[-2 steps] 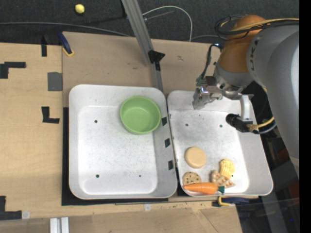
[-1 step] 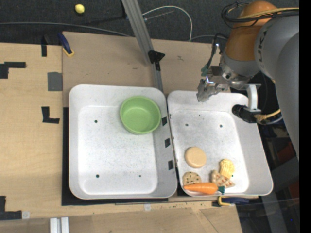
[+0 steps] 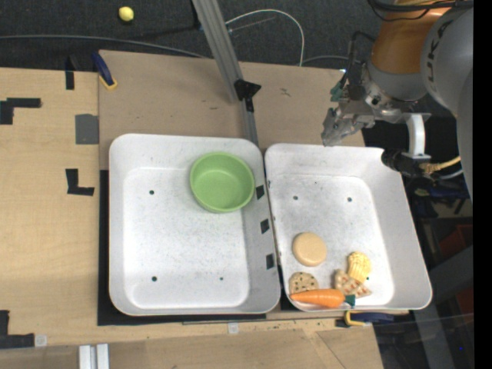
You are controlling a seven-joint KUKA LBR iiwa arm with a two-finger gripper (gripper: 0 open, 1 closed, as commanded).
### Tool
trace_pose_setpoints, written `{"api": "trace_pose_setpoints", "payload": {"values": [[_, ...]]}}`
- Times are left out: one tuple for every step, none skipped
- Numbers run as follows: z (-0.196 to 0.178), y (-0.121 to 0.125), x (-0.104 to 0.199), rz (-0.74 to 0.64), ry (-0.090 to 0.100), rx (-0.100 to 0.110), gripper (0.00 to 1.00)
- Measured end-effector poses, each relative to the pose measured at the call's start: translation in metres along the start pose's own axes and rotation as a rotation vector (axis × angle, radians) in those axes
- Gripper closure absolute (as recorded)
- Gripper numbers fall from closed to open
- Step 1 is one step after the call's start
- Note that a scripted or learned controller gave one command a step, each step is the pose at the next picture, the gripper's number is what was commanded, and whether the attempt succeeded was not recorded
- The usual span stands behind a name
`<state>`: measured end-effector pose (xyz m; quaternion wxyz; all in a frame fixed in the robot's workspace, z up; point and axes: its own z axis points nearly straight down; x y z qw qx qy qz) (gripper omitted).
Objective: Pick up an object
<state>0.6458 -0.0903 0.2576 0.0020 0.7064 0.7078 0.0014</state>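
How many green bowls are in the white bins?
1. The green bowl sits in the left bin, near its far right corner. Nothing in view looks able to hide another.

green bowl point(image 3: 222, 181), orange carrot point(image 3: 318, 299)

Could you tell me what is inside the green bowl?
The green bowl, in the left bin, shows a bare green inside with nothing in it. Whatever lies beneath the bowl is covered.
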Motion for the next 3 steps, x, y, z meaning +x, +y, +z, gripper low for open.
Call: {"api": "trace_pose_setpoints", "payload": {"values": [[0.011,-0.018,0.058,-0.004,0.003,0.007,1.00],[0.022,-0.029,0.102,-0.004,0.002,0.008,1.00],[0.016,-0.035,0.152,-0.005,0.002,0.006,1.00]]}}
